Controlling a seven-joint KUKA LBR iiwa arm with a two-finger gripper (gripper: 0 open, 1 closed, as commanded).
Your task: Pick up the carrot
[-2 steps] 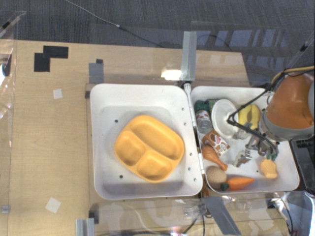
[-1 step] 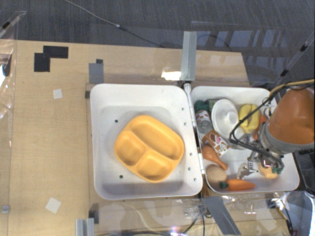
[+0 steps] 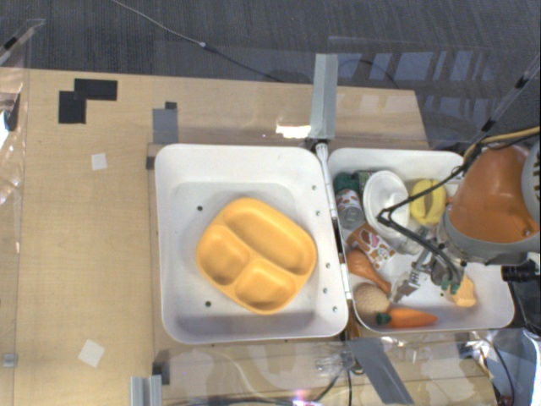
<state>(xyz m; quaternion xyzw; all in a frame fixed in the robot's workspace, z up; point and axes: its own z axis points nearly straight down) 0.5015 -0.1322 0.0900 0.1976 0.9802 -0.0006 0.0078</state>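
**Pincer above the carrot, nothing held**

Pincer (image 3: 416,279) hangs low in the right bin (image 3: 499,315), toward the lower right of the frame, just above and apart from the carrot (image 3: 412,317). Whether it is spread or closed I cannot tell; the metal parts blur into the clutter beneath, and nothing shows between them.

Carrot lies flat along the bin's near wall, orange body pointing right, green stub at its left end, close beside a pale round ball (image 3: 368,297). It looks like a light, stiff toy with a smooth, likely slippery skin that tapers. My judgement: grip across the thicker middle, not the thin tip, since the taper could squirt out.

Much is hard to read. The arm's orange band (image 3: 494,194) covers the bin's right part. A brown drumstick-like piece (image 3: 365,268), a white cup (image 3: 385,194), a yellow thing (image 3: 428,201) and a can (image 3: 347,203) crowd together; the yellow wedge (image 3: 462,292) is partly masked.
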